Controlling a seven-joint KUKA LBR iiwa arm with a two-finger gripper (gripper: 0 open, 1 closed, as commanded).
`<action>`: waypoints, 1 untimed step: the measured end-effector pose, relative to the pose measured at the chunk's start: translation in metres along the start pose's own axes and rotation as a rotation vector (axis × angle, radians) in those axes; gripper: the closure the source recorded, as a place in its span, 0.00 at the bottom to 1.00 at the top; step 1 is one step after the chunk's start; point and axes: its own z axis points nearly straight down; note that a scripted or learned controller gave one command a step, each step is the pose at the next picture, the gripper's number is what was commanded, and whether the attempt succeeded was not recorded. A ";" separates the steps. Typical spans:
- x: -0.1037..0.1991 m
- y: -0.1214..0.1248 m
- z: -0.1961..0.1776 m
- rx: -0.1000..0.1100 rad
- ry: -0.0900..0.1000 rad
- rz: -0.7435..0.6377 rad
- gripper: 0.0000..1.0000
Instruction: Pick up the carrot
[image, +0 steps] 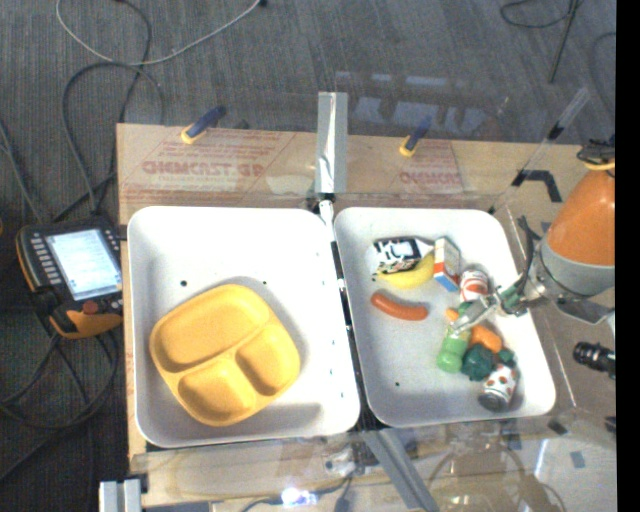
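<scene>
We judge this the approach step: our end effector, its state beyond our telling, hovers beside the small orange carrot amid toys in the right-hand shallow white bin, needing descent next.

- Both bins are white.
- The divided tray is plain yellow.
- The sausage is reddish-orange.
- The banana is yellow.
- The carton is patterned black and white.
- The bottle is green.
- The carrot is orange.
- The arm's band is orange.
</scene>
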 end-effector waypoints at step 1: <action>0.006 0.003 0.040 -0.010 0.004 0.000 0.00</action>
